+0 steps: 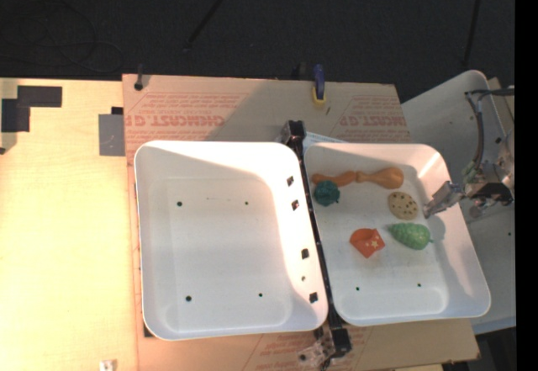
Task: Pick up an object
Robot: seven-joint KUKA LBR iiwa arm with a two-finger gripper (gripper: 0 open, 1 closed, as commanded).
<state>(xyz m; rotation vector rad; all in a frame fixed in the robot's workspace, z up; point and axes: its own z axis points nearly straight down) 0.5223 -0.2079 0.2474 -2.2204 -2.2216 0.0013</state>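
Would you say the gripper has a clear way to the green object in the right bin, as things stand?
Probably yes. The gripper sits at the right bin's right side, close to the green object, with nothing between them. The red object lies on its far side, out of the way.

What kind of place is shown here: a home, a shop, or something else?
Probably a robotics lab bench: two white bins clamped onto cardboard, small toy-like objects such as an orange piece for grasping, and a gripper reaching in.

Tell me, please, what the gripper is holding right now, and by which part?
Nothing: the gripper hovers at the right bin's edge, with no object between its fingers.
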